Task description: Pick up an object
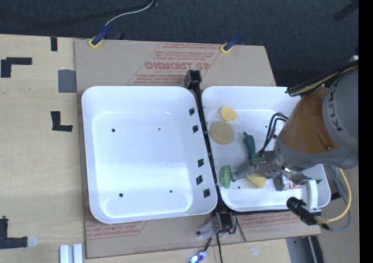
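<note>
Right bin (245,200) holds four small objects — pincer (240,170) state unclear.

One fixed camera looks down (at a slant) on both white bins (93,139).

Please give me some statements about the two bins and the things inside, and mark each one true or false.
1. The yellow piece lies in the right bin. True.
2. The round tan disc lies in the left bin. False: it lies in the right bin, near the divider.
3. The claw is over the right bin. True.
4. The bright green thing lies at the far edge of the right bin. False: it lies near the front, beside the divider.
5. The arm reaches in from the left. False: from the right.
</note>
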`<state>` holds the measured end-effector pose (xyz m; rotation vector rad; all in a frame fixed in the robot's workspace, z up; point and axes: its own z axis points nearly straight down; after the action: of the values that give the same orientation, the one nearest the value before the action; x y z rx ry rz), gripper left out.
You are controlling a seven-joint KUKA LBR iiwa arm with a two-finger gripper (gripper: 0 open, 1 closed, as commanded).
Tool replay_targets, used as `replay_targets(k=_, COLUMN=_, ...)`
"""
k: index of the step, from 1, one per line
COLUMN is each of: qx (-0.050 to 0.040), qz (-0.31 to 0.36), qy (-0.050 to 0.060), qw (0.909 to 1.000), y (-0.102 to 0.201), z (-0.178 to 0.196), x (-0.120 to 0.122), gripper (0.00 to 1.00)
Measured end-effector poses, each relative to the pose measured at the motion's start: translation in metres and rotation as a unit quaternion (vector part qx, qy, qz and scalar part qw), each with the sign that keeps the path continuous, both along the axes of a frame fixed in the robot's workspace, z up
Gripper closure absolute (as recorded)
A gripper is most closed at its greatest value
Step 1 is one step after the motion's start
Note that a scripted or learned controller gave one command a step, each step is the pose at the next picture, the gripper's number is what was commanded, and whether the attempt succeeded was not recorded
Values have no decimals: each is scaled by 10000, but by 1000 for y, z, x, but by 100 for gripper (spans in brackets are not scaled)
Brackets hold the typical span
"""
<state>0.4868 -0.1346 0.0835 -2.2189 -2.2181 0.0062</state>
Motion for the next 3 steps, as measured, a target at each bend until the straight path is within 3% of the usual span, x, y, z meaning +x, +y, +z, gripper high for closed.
replay_targets(k=1, qx=-6, qz=18, qy=-41, qw=10000, y=12, z=2, x=63, gripper=0)
replay_targets(k=2, qx=0, qz=27, qy=-46, qw=10000, y=44, z=2, x=113, gripper=0)
replay_targets(k=3, qx=-5, qz=15, qy=-34, qw=10000, y=41, z=12, x=112, gripper=100)
